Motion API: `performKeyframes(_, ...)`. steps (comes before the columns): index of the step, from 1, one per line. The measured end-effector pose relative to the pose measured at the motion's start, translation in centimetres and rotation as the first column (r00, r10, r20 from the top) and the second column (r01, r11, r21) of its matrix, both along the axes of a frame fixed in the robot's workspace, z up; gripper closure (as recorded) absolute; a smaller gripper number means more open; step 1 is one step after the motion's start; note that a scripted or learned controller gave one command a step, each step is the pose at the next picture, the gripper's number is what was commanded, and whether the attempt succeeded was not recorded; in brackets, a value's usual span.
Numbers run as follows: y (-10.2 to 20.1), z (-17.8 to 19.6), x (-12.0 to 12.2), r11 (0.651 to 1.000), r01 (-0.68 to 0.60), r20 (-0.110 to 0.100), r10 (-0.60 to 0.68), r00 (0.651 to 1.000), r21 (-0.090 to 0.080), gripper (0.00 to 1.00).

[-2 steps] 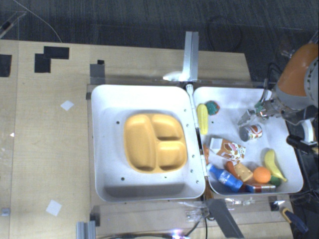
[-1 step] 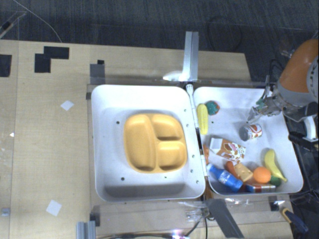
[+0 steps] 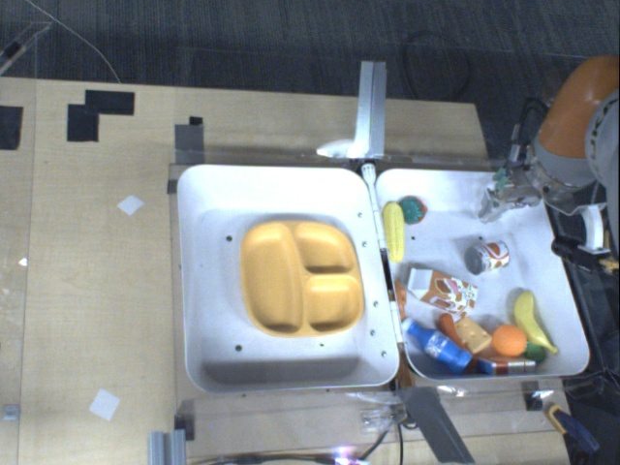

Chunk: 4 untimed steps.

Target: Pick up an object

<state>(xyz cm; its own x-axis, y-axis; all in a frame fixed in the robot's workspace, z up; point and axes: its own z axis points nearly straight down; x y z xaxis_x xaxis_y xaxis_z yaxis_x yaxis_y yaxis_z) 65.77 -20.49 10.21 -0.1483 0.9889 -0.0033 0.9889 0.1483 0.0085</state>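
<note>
So the arm comes in from the right with its orange band showing, and the gripper hangs over the far right corner of the right bin. Nothing is between the fingers as far as I can see, and honestly I can't tell if they're wide or narrow from this angle.

The right bin is where all the stuff is. There's a yellow corn cob lying along the left wall, with a small teal ball touching its far end. A little grey and orange can sits on its own mid-bin. Toward the near side it's a pile: a white and orange snack packet, a blue bottle, a tan block, an orange and a banana just beside it on the right.

The left bin just has a yellow divided tray in the middle.

Both bins sit on a light wood bench with a few black squares on it; dark carpet beyond.
</note>
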Motion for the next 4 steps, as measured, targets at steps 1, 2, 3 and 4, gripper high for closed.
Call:
performKeyframes(1, 0.0, 5.3, 1.4, 0.983, -0.184, 0.002, 0.185, 0.983, -0.003, 1.0)
performKeyframes(2, 1.0, 9.1, -5.0, 0.983, -0.186, 0.001, 0.186, 0.983, -0.003, 1.0)
performKeyframes(3, 3.5, 8.2, -2.5, 0.994, 0.109, -0.003, -0.109, 0.994, 0.002, 1.0)
performKeyframes(4, 3.4, 8.2, -2.5, 0.994, 0.109, -0.003, -0.109, 0.994, 0.001, 0.0)
